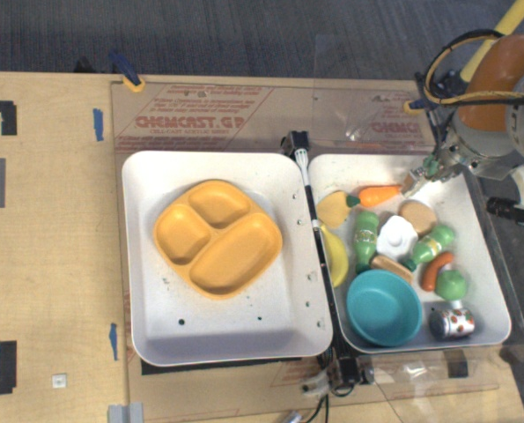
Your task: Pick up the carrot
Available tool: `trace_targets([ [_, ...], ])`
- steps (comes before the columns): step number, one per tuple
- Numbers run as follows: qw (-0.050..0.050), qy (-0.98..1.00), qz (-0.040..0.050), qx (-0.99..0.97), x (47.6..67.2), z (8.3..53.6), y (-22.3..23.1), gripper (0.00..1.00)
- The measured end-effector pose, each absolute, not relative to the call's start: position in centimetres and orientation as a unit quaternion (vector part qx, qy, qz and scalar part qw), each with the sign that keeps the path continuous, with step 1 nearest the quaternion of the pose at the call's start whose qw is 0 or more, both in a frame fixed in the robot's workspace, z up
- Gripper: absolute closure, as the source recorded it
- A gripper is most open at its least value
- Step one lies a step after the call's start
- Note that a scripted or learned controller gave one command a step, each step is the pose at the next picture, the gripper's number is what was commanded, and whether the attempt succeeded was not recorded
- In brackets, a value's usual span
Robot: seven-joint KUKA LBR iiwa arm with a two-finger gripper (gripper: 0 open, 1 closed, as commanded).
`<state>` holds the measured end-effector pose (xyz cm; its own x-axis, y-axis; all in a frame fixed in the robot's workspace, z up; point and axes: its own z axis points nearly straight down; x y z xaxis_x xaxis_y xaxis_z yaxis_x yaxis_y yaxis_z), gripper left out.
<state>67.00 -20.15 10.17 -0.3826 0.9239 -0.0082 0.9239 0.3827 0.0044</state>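
A: Looking for the carrot (pixel 378 196)? You'll find it at the right bin's (pixel 490 263) far edge; gripper (pixel 423 174) just beside its thick end.

B: Jaws?

A: You can't tell; likely light, stiff, slick plastic; grip mid-body.

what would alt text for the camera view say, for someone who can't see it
The arm's tool sits at the far edge of the right bin, just right of the carrot, which lies among crowded toy foods and a teal bowl. The left bin holds a yellow divided plate.
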Motion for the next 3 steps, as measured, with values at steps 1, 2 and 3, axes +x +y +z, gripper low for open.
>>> trace_targets([
  [1, -0.003, 0.832, -0.0013, 0.555, 66.7, 9.9, -19.9, 0.00],
  [2, -0.017, 0.664, -0.0112, 0.748, 66.1, 8.8, -20.2, 0.00],
  [3, -0.012, 0.565, -0.0153, 0.825, 65.0, 8.8, -19.1, 0.00],
])
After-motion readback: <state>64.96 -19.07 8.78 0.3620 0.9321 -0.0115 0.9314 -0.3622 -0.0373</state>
